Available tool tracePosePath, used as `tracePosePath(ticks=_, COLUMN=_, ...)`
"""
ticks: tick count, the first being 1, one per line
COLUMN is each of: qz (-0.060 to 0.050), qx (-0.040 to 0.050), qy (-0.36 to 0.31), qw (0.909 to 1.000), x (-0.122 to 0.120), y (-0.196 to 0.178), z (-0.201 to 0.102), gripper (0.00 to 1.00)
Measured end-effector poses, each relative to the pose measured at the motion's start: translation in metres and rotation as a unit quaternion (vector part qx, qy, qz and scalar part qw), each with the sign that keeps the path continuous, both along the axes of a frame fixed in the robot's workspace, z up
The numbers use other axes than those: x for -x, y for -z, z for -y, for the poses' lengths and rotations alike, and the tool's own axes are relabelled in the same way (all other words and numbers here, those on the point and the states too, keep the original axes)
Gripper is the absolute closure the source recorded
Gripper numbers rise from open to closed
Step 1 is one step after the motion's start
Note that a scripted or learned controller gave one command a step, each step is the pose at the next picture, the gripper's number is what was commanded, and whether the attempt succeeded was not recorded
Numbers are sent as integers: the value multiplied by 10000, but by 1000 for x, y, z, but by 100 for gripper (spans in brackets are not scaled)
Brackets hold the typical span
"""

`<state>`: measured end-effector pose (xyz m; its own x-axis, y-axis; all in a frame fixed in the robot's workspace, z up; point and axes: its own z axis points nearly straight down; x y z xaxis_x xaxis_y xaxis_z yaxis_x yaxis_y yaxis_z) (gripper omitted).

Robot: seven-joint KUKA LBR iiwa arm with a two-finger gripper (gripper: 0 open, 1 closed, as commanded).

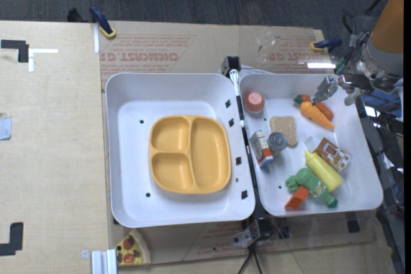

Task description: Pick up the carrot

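Camera view: gripper (pixel 332 88) hovering just right of carrot (pixel 313 111) in right bin (pixel 366 163), positioned for descent; jaw state impossible to tell, nothing visibly held

The carrot (pixel 316 113) is an orange toy with a small green top, lying flat on the floor of the right bin, toward its far right corner. It slants, green end pointing far-left, tapered tip pointing near-right, close to the bin's right wall
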<state>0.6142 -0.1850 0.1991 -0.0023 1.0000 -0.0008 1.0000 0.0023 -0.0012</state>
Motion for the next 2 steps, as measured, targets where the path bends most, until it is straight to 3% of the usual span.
tracePosePath(ticks=1, qz=5, qx=-2, qy=366, qw=9993, x=13, y=107, z=14, gripper=0)
tracePosePath(ticks=2, qz=3, qx=6, qy=359, qw=9994, x=13, y=98, z=15, gripper=100)
